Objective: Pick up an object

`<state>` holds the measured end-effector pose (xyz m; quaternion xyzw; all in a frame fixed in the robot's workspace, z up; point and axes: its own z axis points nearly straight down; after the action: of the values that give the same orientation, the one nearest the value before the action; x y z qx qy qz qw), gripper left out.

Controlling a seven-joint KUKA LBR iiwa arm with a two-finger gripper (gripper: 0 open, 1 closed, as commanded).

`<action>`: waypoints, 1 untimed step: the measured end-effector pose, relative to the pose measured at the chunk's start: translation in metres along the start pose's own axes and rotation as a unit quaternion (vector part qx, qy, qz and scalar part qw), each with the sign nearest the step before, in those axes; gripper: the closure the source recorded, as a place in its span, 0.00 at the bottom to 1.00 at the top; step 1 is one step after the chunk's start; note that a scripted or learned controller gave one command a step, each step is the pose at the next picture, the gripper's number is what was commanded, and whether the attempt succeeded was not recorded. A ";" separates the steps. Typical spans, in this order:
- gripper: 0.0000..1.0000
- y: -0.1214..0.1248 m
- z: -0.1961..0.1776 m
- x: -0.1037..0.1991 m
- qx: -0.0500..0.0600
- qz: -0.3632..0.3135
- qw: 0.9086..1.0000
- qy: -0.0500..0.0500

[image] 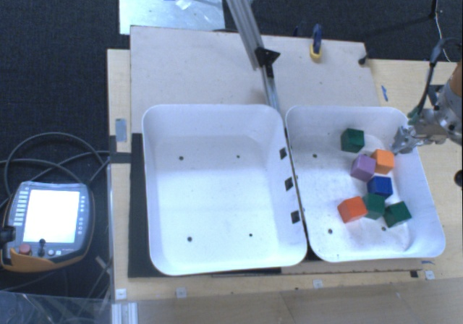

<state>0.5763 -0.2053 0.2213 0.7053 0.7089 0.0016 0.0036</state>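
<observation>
Just below the jaws [402, 140] lies the small orange cube [384, 160].

smooth white plastic bins [217, 116]; matt coloured blocks [352, 208]; pale wooden bench board [195, 62]; brushed metal pole [242, 11]

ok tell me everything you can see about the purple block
The purple block is a small, matte lilac cube, lying slightly turned in the right bin, near its far right side. A small orange block presses against its right side and a blue block sits just below-right. The end effector hovers up-right, apart from it.
</observation>
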 end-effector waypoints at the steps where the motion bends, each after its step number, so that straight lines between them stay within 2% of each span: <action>1: 1.00 0.002 -0.054 -0.001 0.000 0.000 1.000 0.000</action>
<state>0.5778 -0.2057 0.2749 0.7054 0.7088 0.0015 0.0034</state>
